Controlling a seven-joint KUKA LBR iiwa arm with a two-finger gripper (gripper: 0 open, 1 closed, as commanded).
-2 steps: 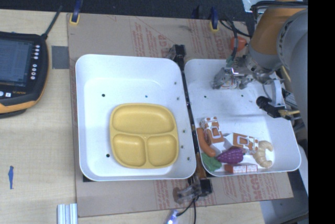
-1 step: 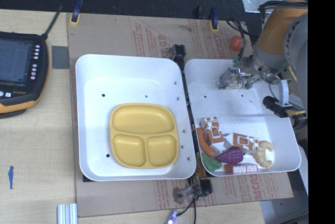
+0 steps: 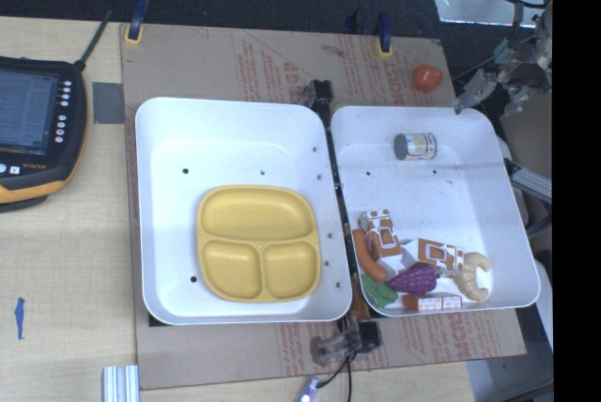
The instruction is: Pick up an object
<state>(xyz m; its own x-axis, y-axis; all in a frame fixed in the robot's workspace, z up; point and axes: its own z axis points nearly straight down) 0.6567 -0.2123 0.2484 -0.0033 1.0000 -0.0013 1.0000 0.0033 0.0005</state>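
The right bin (image 3: 470,193) holds several small items. A small can (image 3: 414,146) lies on its side near the far wall. Crowded along the front left are two orange-and-white cartons (image 3: 380,227) (image 3: 441,255), an orange carrot-like piece (image 3: 366,257), purple grapes (image 3: 413,278), a green piece (image 3: 378,293), a beige croissant shape (image 3: 474,276) and a small red-and-white pack (image 3: 435,302). My gripper (image 3: 507,79) shows as grey metal parts with cables beyond the bin's far right corner, apart from all the items.
A yellow divided plate (image 3: 258,242) lies in the left bin (image 3: 160,165). On the cardboard behind the right bin sits a red ball (image 3: 427,77). An orange-edged pendant (image 3: 33,128) lies at the far left. Blue clamps (image 3: 383,30) grip the cardboard's far edge.
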